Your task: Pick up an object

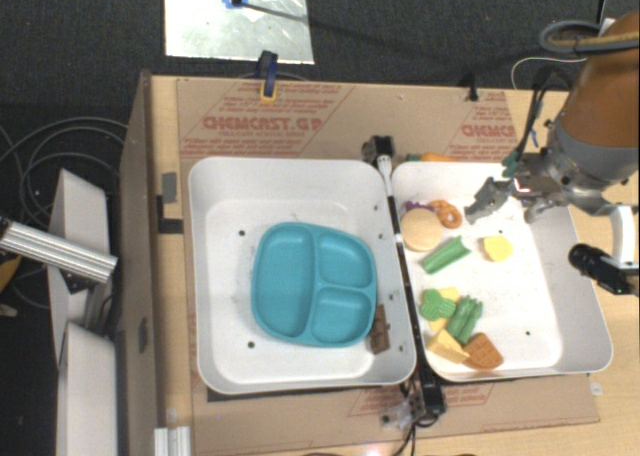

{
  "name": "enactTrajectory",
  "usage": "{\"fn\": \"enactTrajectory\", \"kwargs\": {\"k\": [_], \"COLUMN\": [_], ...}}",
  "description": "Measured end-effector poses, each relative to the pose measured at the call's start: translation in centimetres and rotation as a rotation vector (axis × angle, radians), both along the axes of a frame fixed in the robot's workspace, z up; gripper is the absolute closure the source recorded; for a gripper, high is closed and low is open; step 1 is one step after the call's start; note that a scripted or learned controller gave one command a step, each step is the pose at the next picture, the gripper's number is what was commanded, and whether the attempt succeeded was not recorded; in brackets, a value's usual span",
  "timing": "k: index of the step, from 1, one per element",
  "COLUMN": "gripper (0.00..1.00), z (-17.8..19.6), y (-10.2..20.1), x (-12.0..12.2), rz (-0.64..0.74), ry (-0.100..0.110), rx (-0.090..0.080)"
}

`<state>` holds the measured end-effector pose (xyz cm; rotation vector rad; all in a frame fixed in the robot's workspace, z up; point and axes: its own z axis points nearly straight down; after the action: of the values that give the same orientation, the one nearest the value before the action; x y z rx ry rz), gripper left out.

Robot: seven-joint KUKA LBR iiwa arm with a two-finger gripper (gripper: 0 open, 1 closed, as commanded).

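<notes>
We see the gripper (510,199) hovering over the right bin (570,329) toward its one o'clock corner, fingers spread and nothing between them. The toy food sits at about nine o'clock in that bin: a tan bun (421,232) beside a small pretzel (446,212), a green pod (444,255) and a yellow piece (497,247) (just below the fingers). In the left bin (225,244) lies a blue divided plate (314,284).
</notes>
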<state>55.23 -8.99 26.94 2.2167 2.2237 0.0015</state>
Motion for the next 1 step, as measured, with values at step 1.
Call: {"fn": "enactTrajectory", "kwargs": {"k": [1], "gripper": [0.00], "z": [-10.77], "y": [-2.81], "x": [-4.77], "rz": [-0.007], "ry": [0.013], "rx": [0.001]}}
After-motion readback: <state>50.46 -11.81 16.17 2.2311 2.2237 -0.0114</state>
